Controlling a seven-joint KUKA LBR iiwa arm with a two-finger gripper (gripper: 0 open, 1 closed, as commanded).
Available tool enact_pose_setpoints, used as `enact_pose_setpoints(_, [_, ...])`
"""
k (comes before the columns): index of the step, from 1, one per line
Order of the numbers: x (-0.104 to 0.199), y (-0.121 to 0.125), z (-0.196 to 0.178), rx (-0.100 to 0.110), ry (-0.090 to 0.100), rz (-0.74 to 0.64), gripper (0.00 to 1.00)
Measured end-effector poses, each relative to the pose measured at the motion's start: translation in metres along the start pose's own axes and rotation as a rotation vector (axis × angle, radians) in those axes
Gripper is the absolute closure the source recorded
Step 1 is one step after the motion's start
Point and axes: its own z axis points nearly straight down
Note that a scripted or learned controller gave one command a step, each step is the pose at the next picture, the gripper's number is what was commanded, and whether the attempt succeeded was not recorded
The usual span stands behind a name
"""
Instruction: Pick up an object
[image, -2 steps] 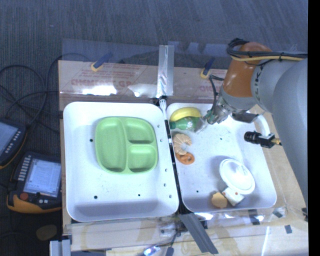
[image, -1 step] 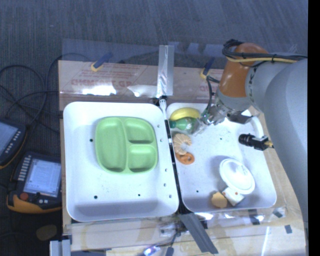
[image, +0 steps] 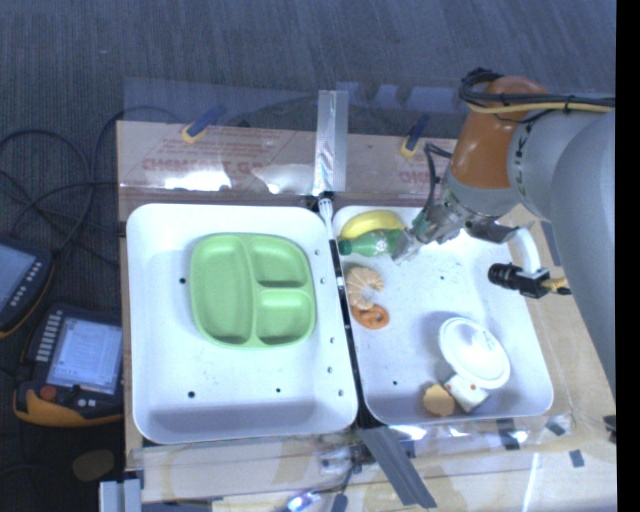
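My gripper (image: 412, 243) is low over the back of the right bin (image: 520, 330), its tip right beside a green object (image: 372, 243). That green object lies against a yellow banana (image: 371, 222) in the bin's back left corner. I cannot make out whether the gripper touches the green object. In front of them lie a pale orange item (image: 364, 283) and an orange ring-shaped piece (image: 373, 317). Toward the front right sit a white round dish (image: 473, 350), a small white cup (image: 468, 391) and a tan lump (image: 437, 400).
The left bin (image: 160, 380) holds a green divided plate (image: 252, 289). A raised rim (image: 340, 300) separates the two bins. The grey arm with its orange band (image: 490, 140) hangs over the right bin's back right corner. Cables and a tablet (image: 75, 355) lie at the far left.
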Motion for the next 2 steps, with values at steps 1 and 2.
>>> enact_pose_setpoints(1, [0.004, 0.002, 0.0, -0.001, 0.003, -0.005, 0.0])
enact_pose_setpoints(2, [-0.029, -0.015, -0.018, -0.003, 0.006, 0.037, 0.0])
